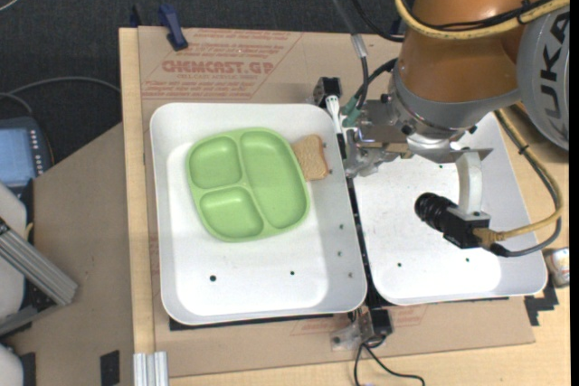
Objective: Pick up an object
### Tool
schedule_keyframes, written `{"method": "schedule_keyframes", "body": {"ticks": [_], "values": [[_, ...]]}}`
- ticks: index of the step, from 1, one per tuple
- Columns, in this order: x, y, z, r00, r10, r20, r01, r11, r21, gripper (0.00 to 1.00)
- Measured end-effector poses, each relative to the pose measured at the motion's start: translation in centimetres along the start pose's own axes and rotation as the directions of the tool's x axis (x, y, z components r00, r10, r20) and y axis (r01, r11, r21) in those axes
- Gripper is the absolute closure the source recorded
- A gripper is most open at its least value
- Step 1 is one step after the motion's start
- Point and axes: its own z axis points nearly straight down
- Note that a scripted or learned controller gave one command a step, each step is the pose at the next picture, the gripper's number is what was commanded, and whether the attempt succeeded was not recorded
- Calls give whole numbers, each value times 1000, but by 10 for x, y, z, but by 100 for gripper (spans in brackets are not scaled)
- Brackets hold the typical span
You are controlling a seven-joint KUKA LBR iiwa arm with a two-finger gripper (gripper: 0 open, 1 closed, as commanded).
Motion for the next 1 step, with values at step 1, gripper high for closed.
{"method": "schedule_keyframes", "body": {"ticks": [1], "values": [[15,-26,-118,1000,10,-1,-10,1000,-24,100]]}}
